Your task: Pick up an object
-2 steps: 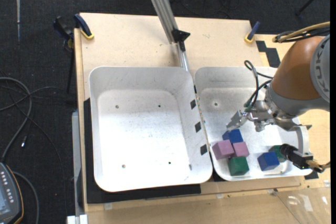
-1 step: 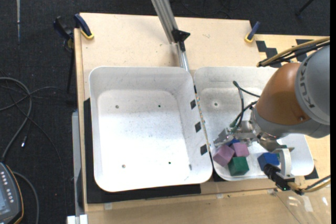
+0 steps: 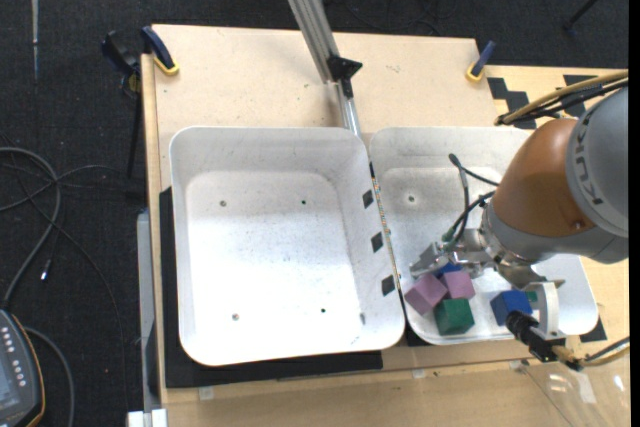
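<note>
Where blocks (image 3: pixel 445 300) crowd the rim (image 3: pixel 470 339), arm (image 3: pixel 545 195) hovers.

Arm (image 3: pixel 560 190) low, tool (image 3: pixel 452 260) downward

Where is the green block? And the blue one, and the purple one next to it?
green block (image 3: pixel 454 316), camera view, on its top face.
blue block (image 3: pixel 512 303), camera view, on its top face.
purple block (image 3: pixel 426 292), camera view, middle of its top face.

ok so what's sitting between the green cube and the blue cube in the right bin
Bare white bin floor in the camera view. The green cube and blue cube lie apart, with nothing in the gap.
</note>
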`<control>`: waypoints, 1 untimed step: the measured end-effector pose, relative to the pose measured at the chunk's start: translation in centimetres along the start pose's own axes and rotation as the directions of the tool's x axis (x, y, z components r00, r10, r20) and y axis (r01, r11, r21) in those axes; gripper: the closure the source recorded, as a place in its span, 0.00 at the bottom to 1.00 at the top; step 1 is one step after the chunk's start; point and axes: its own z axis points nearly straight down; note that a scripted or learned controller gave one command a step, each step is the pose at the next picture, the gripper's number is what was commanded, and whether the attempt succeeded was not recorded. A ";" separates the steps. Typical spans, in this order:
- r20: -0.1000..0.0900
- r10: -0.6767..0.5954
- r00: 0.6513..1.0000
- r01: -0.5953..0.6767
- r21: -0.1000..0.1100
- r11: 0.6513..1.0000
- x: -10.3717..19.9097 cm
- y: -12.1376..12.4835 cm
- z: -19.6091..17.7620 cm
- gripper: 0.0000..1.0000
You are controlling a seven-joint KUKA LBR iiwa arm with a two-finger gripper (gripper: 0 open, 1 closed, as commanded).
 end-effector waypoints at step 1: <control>0.005 0.002 1.000 -0.002 0.013 1.000 -2.0 -0.4 -3.2 0.00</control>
